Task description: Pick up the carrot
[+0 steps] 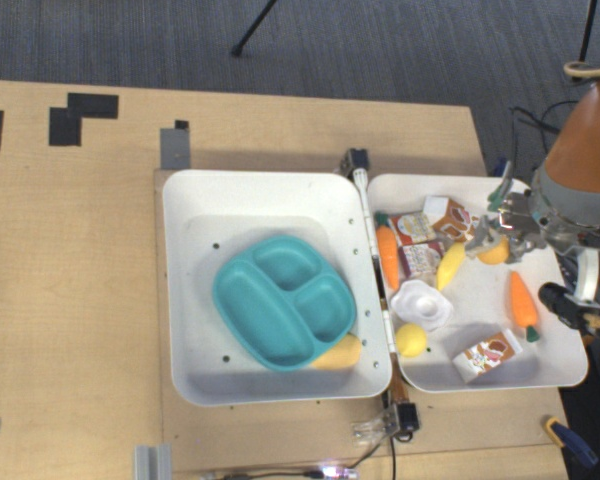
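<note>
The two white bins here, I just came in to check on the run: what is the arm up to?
The grey arm with the orange band reaches in from the right, its gripper over the far part of the right white bin, beside a small yellow item. Two orange carrots lie in that bin: one by the left wall, one near the right wall, neither lifted. The left white bin holds a teal divided plate.

The arm (580, 158) is running off the frame's right edge. Left of the hand (500, 230), a yellow piece (338, 353) is lying partly hidden under the teal divided plate (280, 298).
</note>
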Available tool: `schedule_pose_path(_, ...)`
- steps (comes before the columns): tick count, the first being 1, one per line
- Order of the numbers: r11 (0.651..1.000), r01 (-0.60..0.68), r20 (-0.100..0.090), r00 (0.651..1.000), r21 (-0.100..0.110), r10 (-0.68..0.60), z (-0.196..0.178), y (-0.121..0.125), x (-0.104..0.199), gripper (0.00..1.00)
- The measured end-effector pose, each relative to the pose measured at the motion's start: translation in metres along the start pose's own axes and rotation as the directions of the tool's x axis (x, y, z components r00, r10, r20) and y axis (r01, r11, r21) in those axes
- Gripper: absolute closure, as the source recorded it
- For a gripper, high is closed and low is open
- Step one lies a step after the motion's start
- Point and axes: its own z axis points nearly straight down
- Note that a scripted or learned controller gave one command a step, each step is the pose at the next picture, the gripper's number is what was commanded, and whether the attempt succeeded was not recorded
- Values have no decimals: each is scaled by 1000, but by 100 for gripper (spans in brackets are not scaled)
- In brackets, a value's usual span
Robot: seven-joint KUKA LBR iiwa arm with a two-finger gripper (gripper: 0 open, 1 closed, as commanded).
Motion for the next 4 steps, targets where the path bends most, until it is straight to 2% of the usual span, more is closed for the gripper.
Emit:
schedule_pose_path(1, 974, 226, 1, 974, 1, -226, 56, 47, -48, 100)
schedule_pose_path(2, 974, 226, 0, 974, 1, -226, 55, 48, -48, 0)
schedule_pose_path(3, 959, 282, -1, 959, 2, -282, 94, 18, -66, 0)
schedule_pose_path(4, 933, 359, -2, 933, 0, -359, 107, 12, -66, 0)
